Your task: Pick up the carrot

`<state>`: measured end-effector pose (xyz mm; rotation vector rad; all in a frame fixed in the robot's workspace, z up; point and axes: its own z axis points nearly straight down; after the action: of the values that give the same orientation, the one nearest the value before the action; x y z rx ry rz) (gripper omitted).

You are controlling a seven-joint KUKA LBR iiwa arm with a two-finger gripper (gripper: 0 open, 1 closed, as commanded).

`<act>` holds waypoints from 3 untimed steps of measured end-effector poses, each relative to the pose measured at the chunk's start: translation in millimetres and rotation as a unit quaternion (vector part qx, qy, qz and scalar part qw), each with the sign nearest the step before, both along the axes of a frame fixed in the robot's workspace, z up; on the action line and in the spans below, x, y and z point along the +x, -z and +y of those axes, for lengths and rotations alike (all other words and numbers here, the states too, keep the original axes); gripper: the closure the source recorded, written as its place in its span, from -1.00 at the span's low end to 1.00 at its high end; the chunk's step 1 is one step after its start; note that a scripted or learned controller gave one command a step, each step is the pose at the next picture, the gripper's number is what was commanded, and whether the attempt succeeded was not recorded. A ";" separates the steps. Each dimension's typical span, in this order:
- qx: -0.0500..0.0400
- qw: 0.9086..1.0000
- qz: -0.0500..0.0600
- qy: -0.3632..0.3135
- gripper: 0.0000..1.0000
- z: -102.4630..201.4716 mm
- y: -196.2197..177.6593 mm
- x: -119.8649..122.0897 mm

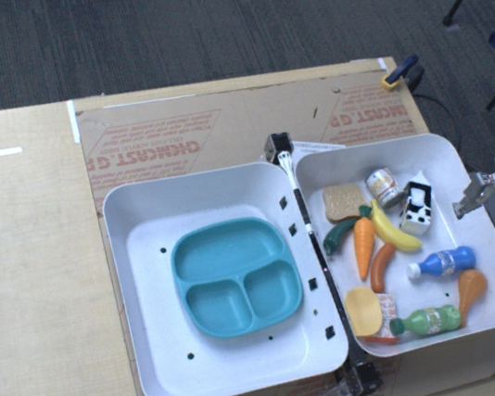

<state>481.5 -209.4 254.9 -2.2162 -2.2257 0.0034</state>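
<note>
The carrot is an orange tapered toy with a small green top. It lies in the right bin, left of centre, with its tip pointing toward the front. A yellow banana rests against its right side. A dark green vegetable toy touches its left side. A reddish sausage lies just in front of it.
The right bin also holds a bread slice, a tin can, a black-and-white carton, a blue bottle, a green bottle, an orange-brown tapered toy and a yellow wedge. A teal divided plate sits in the left bin.
</note>
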 end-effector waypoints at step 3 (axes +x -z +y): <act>0.000 0.999 0.001 0.051 -1.00 109.3 163.7 84.2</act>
<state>565.7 -100.1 91.2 -2.3256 -2.1091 0.0050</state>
